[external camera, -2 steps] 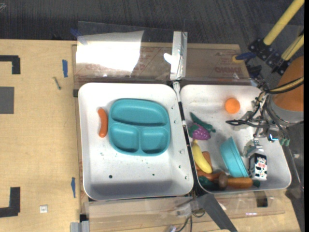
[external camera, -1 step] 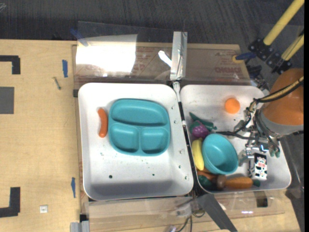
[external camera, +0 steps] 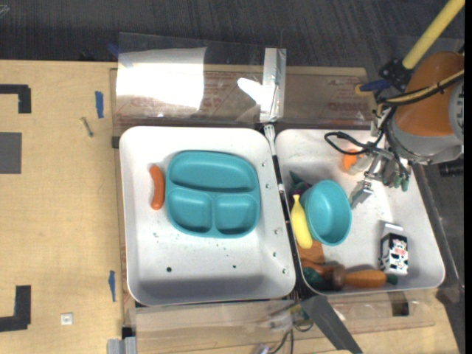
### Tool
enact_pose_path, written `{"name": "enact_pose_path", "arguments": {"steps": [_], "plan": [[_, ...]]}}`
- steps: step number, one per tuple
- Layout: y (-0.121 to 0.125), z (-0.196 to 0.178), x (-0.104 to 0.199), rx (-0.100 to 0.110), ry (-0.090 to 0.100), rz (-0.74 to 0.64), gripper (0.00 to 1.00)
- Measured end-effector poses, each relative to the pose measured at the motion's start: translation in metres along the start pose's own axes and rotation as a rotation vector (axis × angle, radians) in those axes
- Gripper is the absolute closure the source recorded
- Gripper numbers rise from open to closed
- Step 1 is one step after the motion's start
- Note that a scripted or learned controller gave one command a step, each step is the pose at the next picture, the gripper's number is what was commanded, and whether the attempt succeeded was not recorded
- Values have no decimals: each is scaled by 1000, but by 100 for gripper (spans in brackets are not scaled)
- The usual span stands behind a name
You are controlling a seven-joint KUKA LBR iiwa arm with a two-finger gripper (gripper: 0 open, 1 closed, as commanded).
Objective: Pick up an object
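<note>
Two shallow white bins side by side on the bench [external camera: 51,198]; left bin [external camera: 140,271] and right bin [external camera: 424,227] touching along a shared middle rim

In the left bin: teal divided tray [external camera: 214,192] near the centre, orange sausage-shaped piece [external camera: 156,186] just beside its left edge, close to the left wall; bare white floor along the near side and the corners

In the right bin: teal bowl [external camera: 328,212] tilted on its side against the middle rim, yellow banana-like piece [external camera: 300,223] wedged between bowl and rim; small black-and-white toy [external camera: 395,254] upright near the right wall, apart from the bowl; carrot-like piece [external camera: 363,277] and dark items crowded along the near wall; open floor between bowl and toy

Pincer [external camera: 366,185] over the far part of the right bin, just beside the bowl's upper right edge, nothing visible between the fingers; released or clenched, cannot tell

Small orange item [external camera: 349,161] near the far wall, partly hidden by cables
</note>
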State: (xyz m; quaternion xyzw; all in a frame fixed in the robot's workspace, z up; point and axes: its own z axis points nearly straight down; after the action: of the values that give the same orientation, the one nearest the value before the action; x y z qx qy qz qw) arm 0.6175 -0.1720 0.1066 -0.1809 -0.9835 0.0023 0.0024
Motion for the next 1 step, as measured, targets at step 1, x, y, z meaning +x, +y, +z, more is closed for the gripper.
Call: {"name": "enact_pose_path", "arguments": {"steps": [1], "plan": [[39,17,65,-8,-14,128,0]]}}
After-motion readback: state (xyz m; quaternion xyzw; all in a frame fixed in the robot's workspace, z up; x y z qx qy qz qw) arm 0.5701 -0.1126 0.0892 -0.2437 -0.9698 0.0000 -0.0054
